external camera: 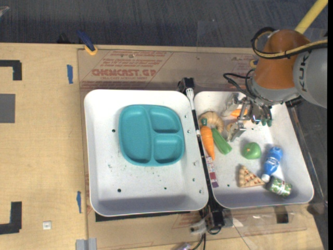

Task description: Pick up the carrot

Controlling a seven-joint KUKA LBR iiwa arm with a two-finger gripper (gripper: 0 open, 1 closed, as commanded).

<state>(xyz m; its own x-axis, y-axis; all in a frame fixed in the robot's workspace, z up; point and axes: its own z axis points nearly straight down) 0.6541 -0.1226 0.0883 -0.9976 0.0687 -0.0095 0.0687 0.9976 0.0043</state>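
Jaws (pixel 240 123) hang over the right bin (pixel 296 139); I cannot tell their spread. Carrot (pixel 207 141) lies by the bin's left wall, touching a green pepper (pixel 221 141). I'd shift left, align across the carrot, then descend.

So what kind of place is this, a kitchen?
Probably a robot test lab, not a kitchen: a robot arm reaches over two white bins of toy food, like the carrot, on a taped workbench.

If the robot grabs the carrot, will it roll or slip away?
Maybe. The carrot looks rounded and tapered, so it could roll or squirt out of a pinch. It lies against the bin wall and a green vegetable, which may block rolling.
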